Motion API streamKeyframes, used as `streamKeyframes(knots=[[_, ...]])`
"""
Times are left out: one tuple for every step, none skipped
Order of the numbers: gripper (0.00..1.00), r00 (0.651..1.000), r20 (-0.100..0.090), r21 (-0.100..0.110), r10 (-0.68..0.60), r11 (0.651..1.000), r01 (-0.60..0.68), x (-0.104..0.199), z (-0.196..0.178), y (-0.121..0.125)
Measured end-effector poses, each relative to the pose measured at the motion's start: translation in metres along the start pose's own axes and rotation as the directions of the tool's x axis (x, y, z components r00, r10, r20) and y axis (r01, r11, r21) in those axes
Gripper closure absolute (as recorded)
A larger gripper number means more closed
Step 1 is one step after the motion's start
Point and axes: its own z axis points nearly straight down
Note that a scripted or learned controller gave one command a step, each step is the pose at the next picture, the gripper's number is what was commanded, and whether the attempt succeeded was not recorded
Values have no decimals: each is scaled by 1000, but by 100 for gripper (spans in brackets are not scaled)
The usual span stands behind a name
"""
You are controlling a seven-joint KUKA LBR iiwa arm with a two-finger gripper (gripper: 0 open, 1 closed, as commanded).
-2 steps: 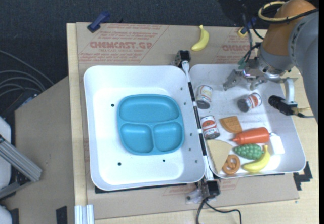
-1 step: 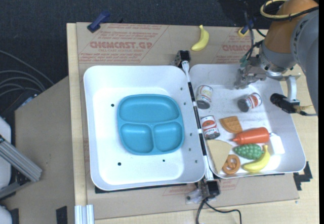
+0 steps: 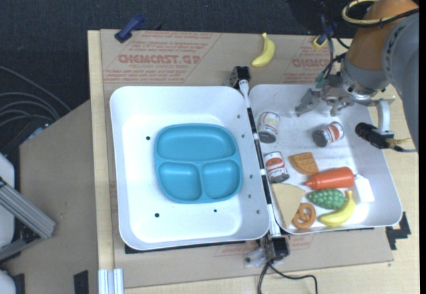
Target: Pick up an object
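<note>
My gripper [image 3: 321,104] hangs over the far part of the right bin [image 3: 386,183], open with nothing between its fingers. Just below it a small can [image 3: 328,134] lies on its side. Another can [image 3: 268,126] sits by the bin's left wall, and a third can [image 3: 275,166] lies nearer the front. Toward the front are an orange cracker [image 3: 305,163], a red sausage [image 3: 329,178], green grapes [image 3: 327,198], a yellow banana [image 3: 338,214], a pretzel [image 3: 304,215] and a tan slice [image 3: 288,194].
The left bin [image 3: 130,120] holds a blue divided plate [image 3: 198,161]. A second banana [image 3: 264,52] lies on the bench behind the bins. A blue object [image 3: 128,28] rests at the bench's far left corner. A white block [image 3: 364,189] sits beside the sausage.
</note>
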Motion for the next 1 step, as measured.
streamKeyframes(knots=[[0, 1000, -2, 5, 1, 1000, -1, -1, 11, -1]])
